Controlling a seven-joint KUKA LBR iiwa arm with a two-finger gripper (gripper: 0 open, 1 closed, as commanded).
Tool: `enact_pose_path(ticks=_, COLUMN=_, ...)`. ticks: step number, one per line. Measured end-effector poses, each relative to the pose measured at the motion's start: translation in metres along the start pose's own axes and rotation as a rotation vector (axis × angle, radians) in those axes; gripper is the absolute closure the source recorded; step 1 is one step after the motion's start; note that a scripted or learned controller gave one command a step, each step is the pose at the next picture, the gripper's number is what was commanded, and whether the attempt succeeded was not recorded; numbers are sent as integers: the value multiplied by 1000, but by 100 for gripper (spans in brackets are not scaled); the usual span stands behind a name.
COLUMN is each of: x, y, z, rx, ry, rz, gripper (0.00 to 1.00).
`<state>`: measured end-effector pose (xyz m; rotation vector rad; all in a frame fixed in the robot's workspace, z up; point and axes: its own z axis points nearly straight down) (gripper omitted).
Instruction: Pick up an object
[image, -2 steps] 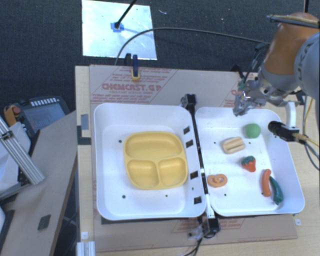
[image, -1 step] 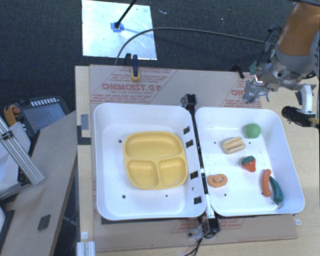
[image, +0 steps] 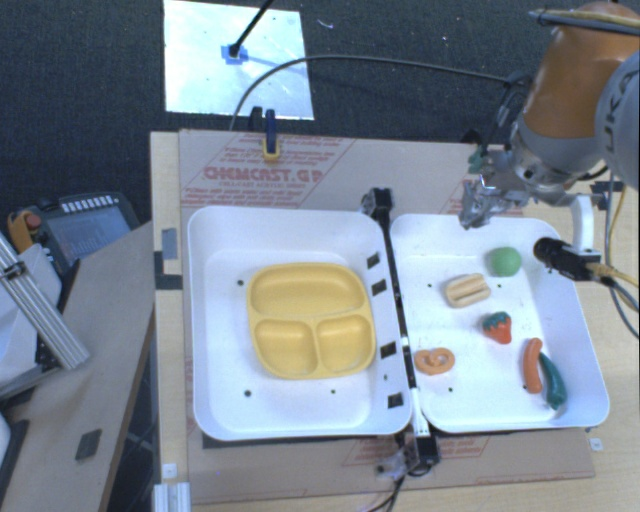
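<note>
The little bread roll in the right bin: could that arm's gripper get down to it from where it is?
Probably yes. The gripper hangs above the right bin's far edge, and the bread roll lies uncovered just nearer the camera, apart from the green ball and strawberry.

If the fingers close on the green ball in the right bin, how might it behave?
The green ball looks round and smooth, so it would probably roll or squirt sideways. It sits apart from the bread roll, so nothing would likely stop it.

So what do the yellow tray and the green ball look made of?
Yellow tray: looks like moulded plastic, with a smooth, matte to slightly glossy finish, one even colour and rounded compartment walls. Green ball: probably plastic or rubber toy food, with a plain, dull surface; too small to tell which.
</note>
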<state>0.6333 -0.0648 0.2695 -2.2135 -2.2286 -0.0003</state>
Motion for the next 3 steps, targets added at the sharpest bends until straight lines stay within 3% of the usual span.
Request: enact_pose_path(ticks=3, x=156, y=-48, z=21, rx=0, ry=1, rz=-2, gripper=100)
